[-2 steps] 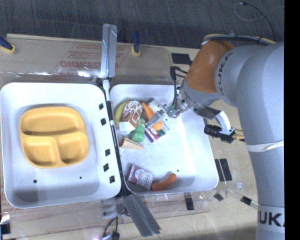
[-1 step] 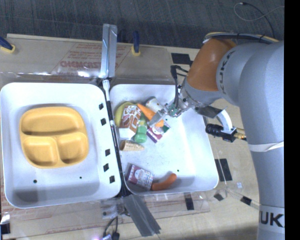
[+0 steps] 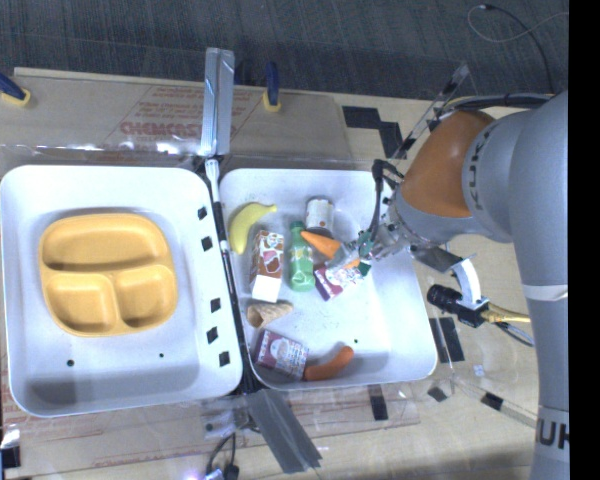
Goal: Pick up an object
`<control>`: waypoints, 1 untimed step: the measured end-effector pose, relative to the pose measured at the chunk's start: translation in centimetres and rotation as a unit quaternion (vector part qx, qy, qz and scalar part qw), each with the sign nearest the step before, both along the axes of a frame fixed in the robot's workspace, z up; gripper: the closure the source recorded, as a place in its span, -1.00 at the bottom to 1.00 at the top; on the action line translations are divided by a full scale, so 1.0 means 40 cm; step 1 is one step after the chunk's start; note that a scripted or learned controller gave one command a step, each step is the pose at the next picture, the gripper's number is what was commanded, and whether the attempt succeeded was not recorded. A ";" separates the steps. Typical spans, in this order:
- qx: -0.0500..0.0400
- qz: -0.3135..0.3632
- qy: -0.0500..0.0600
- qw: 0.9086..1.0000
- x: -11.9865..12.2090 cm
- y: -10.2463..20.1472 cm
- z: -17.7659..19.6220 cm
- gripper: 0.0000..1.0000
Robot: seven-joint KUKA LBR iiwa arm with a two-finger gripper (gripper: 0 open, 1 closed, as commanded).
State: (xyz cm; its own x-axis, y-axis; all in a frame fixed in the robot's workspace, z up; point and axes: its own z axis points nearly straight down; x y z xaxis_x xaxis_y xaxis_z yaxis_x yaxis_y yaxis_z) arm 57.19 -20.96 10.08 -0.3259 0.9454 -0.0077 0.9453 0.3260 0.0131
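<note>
You have two white bins: the left bin (image 3: 20, 268) holds one yellow divided tray (image 3: 108, 272); the right bin (image 3: 405, 338) holds the clutter. Around the green bottle (image 3: 301, 260) you can count one banana (image 3: 244, 222) to its left, one carrot (image 3: 321, 242) just right, one small jar (image 3: 319, 212) above, and one sausage (image 3: 329, 365) well below beside a dark red packet (image 3: 281, 353). The gripper (image 3: 365, 250) sits low, right of the bottle by the carrot; you cannot tell its grip state.
</note>
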 end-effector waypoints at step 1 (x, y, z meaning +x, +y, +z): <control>0.001 -0.056 0.003 0.998 -0.037 0.122 0.002 1.00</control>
